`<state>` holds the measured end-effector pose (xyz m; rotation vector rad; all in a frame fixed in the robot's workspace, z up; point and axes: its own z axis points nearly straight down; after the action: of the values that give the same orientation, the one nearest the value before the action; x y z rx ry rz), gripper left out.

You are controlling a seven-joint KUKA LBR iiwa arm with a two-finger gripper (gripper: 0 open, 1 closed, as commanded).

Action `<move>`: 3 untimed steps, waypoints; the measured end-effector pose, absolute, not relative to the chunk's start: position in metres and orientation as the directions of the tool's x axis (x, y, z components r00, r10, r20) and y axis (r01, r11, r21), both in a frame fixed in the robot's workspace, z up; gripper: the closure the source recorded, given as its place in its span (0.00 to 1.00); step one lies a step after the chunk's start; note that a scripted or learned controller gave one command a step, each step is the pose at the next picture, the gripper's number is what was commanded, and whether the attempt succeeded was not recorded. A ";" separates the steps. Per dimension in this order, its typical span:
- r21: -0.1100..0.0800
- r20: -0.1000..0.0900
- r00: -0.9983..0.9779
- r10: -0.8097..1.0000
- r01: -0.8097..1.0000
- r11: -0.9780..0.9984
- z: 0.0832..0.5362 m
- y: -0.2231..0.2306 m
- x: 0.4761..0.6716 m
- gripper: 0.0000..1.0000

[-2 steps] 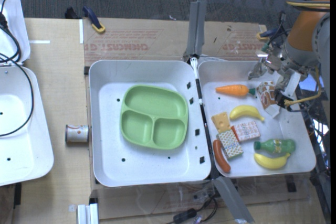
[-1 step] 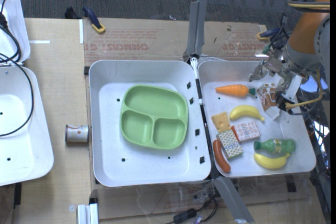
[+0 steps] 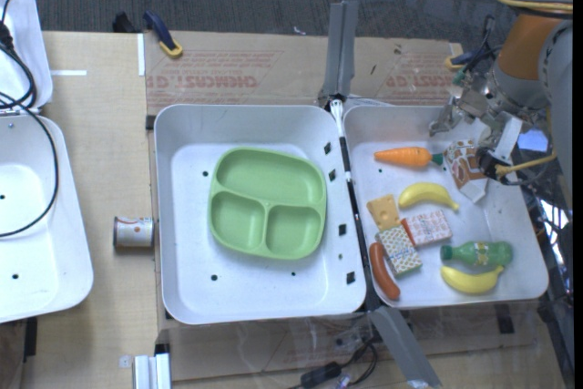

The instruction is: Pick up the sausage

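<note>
There are two white bins side by side on the bench. The left bin has a green plate in it. The plate has three little sections.

The right bin has toy food in it. The sausage is red and long. It lies at the bin's near left corner, right beside the wall between the two bins. It touches a checkered block, which sits just to its right. Next to that block, farther from the sausage, is a pink block. A slice of cheese lies just behind the sausage, deeper in the bin. A banana is behind the pink block, and a carrot lies near the back of the bin. On the far side of the bin from the sausage there is a green bottle with a second banana touching it in front.

The arm comes in at the back right corner of this bin, well apart from the sausage. The gripper hangs there above a small carton. I cannot tell if its fingers are spread or pressed together. Nothing can be seen between them.

A small can lies on the bench just left of the left bin.
</note>
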<state>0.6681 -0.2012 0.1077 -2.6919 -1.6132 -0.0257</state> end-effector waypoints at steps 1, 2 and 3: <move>0.002 -0.001 0.428 0.904 0.904 -0.428 0.173 -0.213 0.660 0.00; -0.005 -0.003 0.787 0.616 0.616 -0.787 0.104 -0.189 0.597 0.00; -0.010 0.004 0.784 0.620 0.620 -0.784 0.092 -0.199 0.610 0.00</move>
<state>0.6101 -0.1993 0.0915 -2.9571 -1.0282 -0.0009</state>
